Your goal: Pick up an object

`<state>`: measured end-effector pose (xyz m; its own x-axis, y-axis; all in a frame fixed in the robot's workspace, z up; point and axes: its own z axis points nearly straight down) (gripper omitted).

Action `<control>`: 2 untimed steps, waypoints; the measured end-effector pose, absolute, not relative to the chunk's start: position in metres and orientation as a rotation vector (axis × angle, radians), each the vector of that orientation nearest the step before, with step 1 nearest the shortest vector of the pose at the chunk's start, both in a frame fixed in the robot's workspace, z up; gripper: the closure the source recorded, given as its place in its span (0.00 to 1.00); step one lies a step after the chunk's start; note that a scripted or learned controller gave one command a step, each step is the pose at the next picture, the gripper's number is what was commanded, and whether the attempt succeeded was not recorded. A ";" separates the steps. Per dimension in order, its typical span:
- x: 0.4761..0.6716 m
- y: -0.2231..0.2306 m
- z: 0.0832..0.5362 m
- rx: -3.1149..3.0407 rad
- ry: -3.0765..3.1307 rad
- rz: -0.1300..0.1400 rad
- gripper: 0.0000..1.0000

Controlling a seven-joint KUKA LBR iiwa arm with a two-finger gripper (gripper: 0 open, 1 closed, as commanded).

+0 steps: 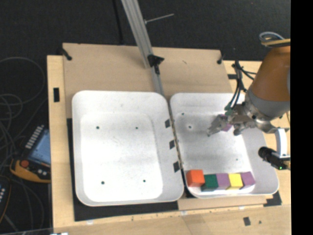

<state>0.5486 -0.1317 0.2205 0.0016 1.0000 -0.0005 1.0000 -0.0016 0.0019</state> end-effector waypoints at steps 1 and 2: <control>0.571 -0.189 0.096 2.221 2.215 0.001 0.00; 0.634 -0.164 0.098 2.212 2.224 0.005 0.00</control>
